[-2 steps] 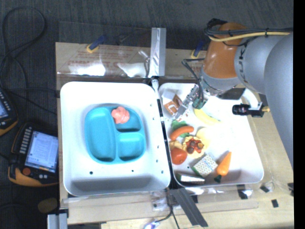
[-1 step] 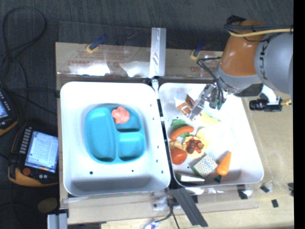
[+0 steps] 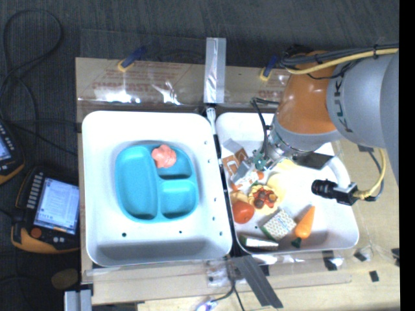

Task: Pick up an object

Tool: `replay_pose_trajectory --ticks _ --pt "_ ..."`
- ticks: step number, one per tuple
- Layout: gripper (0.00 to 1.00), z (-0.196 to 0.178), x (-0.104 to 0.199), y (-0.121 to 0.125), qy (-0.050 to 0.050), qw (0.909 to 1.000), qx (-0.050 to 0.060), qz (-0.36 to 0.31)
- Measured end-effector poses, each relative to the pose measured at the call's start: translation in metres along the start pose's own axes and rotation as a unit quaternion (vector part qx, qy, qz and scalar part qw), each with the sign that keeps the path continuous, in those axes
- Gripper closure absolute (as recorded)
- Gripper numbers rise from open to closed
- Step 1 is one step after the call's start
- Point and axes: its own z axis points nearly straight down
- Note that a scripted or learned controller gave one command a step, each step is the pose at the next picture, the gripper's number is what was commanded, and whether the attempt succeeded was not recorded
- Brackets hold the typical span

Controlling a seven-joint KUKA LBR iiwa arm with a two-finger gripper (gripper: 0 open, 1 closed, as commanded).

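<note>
1. The left bin (image 3: 97,173) holds a blue divided tray (image 3: 139,186); a pink lump (image 3: 164,155) sits in its upper right compartment.
2. The right bin (image 3: 343,232) holds a clutter near its left wall: a red tomato-like piece (image 3: 242,212), a mixed fruit piece (image 3: 262,196), a chequered block (image 3: 279,225) and an orange carrot (image 3: 305,220) towards the front.
3. The jaws (image 3: 259,162) hang low over the clutter's upper end, just beside a small packet (image 3: 235,165); how far apart they stand cannot be told, and nothing is seen gripped.
4. The grey arm (image 3: 369,102) reaches in from the right.
</note>
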Motion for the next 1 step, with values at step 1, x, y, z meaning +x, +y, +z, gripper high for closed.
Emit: replay_pose_trajectory --ticks 1 --pt "1.00 -0.0231 0.0377 0.0711 -0.001 0.9971 0.000 0.076"
